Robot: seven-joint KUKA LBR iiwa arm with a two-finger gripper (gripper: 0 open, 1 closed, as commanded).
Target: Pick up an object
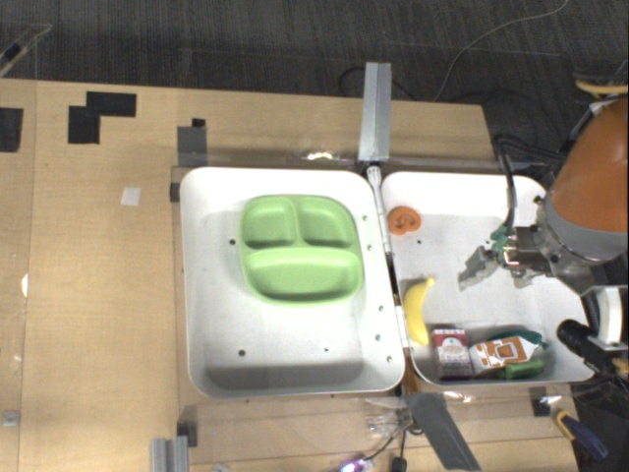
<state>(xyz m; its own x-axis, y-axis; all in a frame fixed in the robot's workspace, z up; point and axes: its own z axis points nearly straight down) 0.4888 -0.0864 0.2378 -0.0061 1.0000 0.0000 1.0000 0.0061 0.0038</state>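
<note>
The two-finger gripper [479, 266], fingers spread and empty, hangs just right of the curved yellow banana [418, 309]; it should centre over the fruit before closing.

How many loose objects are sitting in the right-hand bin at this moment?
4. An orange round piece near the top-left corner, a banana along the left wall, a dark red box and an orange-green packet at the bottom edge. The arm may hide more.
</note>
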